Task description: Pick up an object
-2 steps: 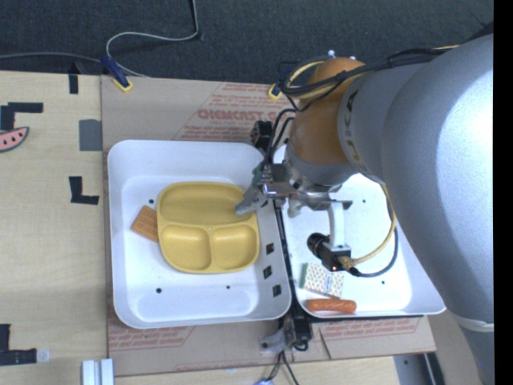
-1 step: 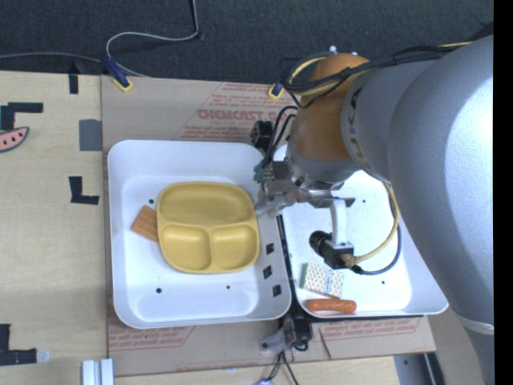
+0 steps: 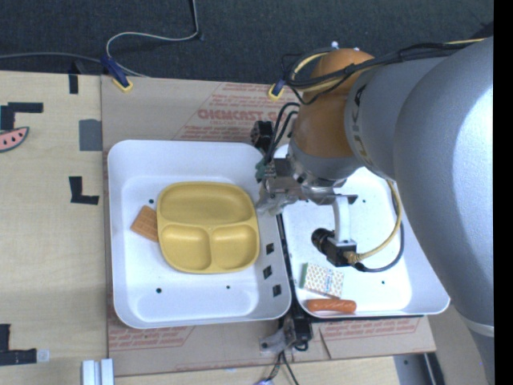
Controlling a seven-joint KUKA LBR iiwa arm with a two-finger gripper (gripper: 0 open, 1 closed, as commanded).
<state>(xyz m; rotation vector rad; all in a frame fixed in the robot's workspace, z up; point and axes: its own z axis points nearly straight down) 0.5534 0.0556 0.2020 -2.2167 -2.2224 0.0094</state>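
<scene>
A yellow divided plate [image 3: 210, 225] lies in the left bin [image 3: 136, 295], with a brown cracker-like piece [image 3: 145, 223] tucked under its left edge. In the right bin [image 3: 401, 291] lie a small patterned packet [image 3: 323, 279] and an orange-red sausage-like object [image 3: 332, 305] near the front wall. The gripper [image 3: 271, 192] hangs from the orange-banded wrist over the divide between the bins, right beside the plate's right rim. The wrist body hides its tips.
The grey arm [image 3: 433, 135] covers most of the right bin's back and right side. Black cables [image 3: 377, 247] loop over the right bin floor. Cardboard [image 3: 160, 111] lies under the bins, and a yellow-tipped cable [image 3: 120, 74] lies behind.
</scene>
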